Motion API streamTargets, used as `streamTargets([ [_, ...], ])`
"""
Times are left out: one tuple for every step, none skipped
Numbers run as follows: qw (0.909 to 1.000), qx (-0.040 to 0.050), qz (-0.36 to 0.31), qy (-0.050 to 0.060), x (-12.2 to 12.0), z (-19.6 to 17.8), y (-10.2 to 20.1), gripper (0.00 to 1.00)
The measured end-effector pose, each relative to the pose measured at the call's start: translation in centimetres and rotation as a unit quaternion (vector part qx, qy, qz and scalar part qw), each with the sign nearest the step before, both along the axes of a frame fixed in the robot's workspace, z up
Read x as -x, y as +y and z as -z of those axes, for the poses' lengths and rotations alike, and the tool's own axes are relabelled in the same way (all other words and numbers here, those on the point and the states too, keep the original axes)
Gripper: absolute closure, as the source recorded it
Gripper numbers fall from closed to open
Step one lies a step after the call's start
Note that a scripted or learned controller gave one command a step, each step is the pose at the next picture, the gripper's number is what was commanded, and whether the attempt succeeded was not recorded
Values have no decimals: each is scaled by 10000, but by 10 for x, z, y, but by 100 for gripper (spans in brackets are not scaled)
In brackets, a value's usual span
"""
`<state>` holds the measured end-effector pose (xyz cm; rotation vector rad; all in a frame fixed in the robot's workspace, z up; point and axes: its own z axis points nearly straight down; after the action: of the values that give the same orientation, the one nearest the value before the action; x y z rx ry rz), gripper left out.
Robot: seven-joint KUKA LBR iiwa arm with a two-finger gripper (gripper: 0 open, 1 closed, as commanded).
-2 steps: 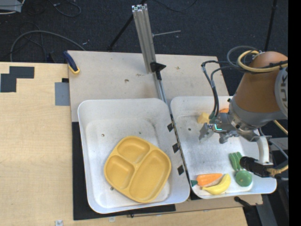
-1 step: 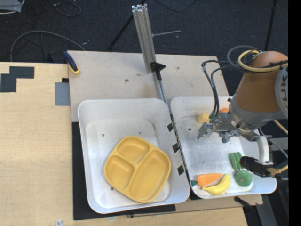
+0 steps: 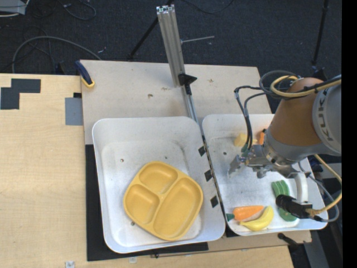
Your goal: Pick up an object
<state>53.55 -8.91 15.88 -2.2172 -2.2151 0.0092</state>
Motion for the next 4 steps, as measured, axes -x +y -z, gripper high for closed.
streamTargets([
  [10000, -3, 1, -5, -5, 48, 6, 0],
  [10000, -7, -3, -46, -8, 63, 5, 0],
  [10000, -40, 16, -90, -11, 52, 8, 100],
  [10000, 5, -7, -43, -1, -1, 6, 100],
])
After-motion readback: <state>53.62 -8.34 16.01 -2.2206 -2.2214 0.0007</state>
